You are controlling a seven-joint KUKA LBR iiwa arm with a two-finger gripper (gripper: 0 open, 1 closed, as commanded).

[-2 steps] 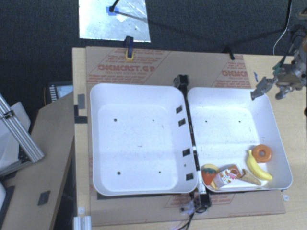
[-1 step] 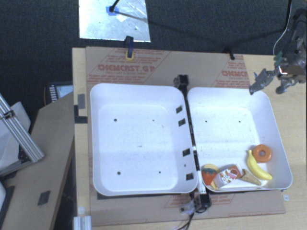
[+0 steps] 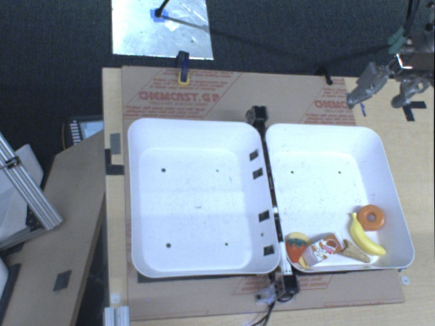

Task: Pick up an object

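Camera view: gripper (image 3: 385, 92), fingers spread and holding nothing, is hovering at two o'clock beyond the right bin (image 3: 380, 156). Banana (image 3: 364, 235) and orange ring (image 3: 371, 216) are crowding its five-o'clock rim.

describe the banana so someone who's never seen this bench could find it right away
Look in the right bin, at its near right corner, where a few small things lie together. The banana is the long, curved yellow one, lying just below a round orange doughnut.

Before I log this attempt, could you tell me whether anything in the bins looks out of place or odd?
Nothing looks spilled or damaged. The banana, orange ring and other small items are all crowded into the right bin's near corner. The gripper sits beyond that bin's far right corner, away from them.
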